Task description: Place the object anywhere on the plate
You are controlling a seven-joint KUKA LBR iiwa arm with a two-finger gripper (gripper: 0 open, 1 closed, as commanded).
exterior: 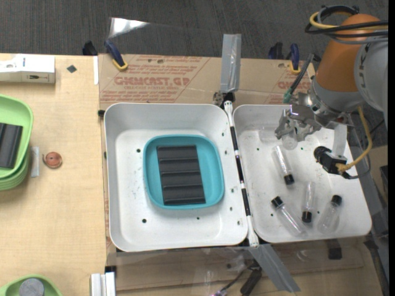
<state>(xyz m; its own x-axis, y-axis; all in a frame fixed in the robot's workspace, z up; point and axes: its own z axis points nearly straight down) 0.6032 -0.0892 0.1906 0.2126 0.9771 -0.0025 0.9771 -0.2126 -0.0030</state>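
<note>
We see the end effector (290,130), grip unclear, just above a tube (282,165), the teal plate (151,165) far left.

From my feed the table (55,227) is evenly and brightly lit from overhead, and the two white bins (123,227) come close to washing out. I see soft, short shadows inside the bin walls and glare on the clear plastic sheet (126,26) at the top. Focus is fair, though the small tubes (282,164) look slightly soft
</note>
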